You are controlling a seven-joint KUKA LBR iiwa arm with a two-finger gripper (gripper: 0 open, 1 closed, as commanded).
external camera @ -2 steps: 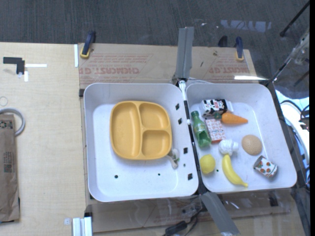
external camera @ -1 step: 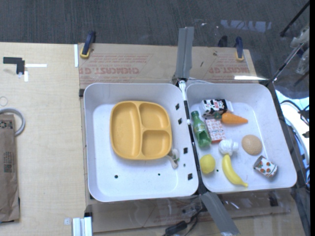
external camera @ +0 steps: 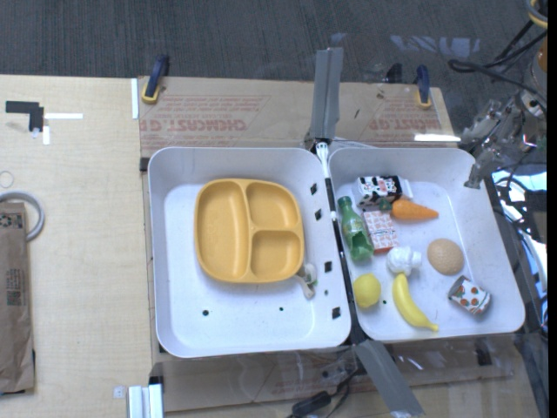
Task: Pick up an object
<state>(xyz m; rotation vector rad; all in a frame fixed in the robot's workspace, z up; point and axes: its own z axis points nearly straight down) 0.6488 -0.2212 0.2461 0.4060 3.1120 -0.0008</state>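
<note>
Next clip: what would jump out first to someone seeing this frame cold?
The yellow divided plate lying alone in the left bin is the biggest block of colour. Next comes the cluster of toy food in the right bin: a green bottle, an orange carrot, a lemon and a banana. The gripper sits over that bin's far right corner.

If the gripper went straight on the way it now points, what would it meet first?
Probably the right bin's far-right rim or bare floor beside it: the gripper hangs at that corner pointing down-left. Depth is unclear.
</note>
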